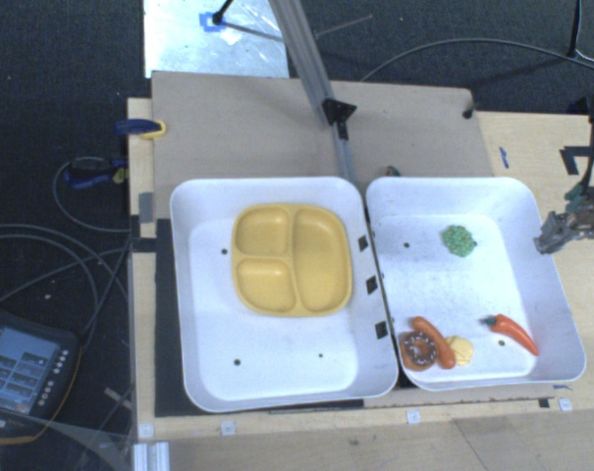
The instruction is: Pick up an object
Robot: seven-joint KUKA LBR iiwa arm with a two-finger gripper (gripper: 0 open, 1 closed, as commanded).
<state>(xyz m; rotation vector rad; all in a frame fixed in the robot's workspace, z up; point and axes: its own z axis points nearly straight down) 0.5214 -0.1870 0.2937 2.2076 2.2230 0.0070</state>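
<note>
Objects for picking lie in the right bin (532,263), five in count: one green leafy piece (459,240) near the middle, one chilli pepper (513,333) toward the near right, and a cluster at the near left corner made up of one sausage (430,340), one chocolate doughnut (415,350) and one small yellow piece (461,348), all touching or just beside one another. Chilli pepper: long axis runs diagonally, green stem end toward upper left, tip toward lower right. Sausage: also diagonal, upper left to lower right. The left bin (208,351) holds one yellow divided plate (293,259) with three compartments. Both bins sit side by side on a tan bench (238,126); beyond it is dark carpet (51,57) with cables, and a pendant controller (22,371) lies on the floor at the near left. The hand (557,235) sits at the right bin's right rim, holding nothing visible; its opening cannot be judged, possibly through blur.
</note>
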